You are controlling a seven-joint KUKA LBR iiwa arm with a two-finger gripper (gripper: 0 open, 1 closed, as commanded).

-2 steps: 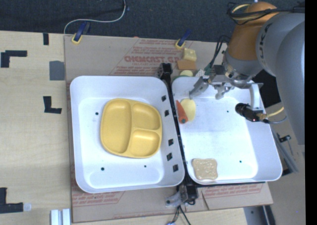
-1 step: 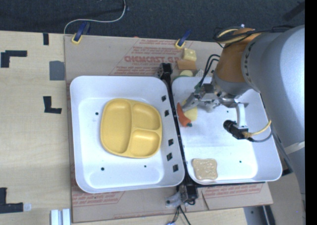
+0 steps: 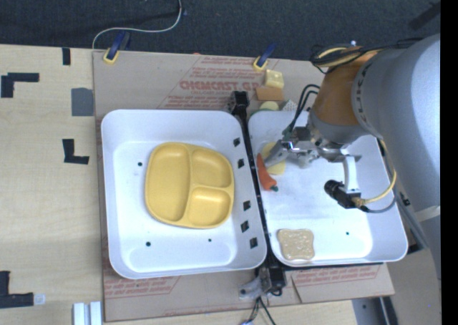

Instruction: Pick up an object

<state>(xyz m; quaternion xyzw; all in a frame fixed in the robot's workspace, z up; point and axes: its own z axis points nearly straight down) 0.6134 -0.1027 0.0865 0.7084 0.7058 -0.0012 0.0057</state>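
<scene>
A yellow divided plate (image 3: 189,185) lies in the left bin (image 3: 122,245). In the right bin (image 3: 379,241) a tan toast-like slab (image 3: 295,244) rests near the front wall. An orange carrot-like piece (image 3: 266,175) and a pale yellow item (image 3: 274,161) lie by the bin's left wall. My gripper (image 3: 288,147) hangs low over the upper left part of the right bin, right beside the yellow item and the carrot piece. The wrist body hides its fingertips.
A tan block (image 3: 270,86) and a pale round item (image 3: 268,106) sit on the cardboard behind the right bin. The black divider clips (image 3: 247,195) run between the bins. The arm's grey body (image 3: 401,102) covers the right bin's back right corner.
</scene>
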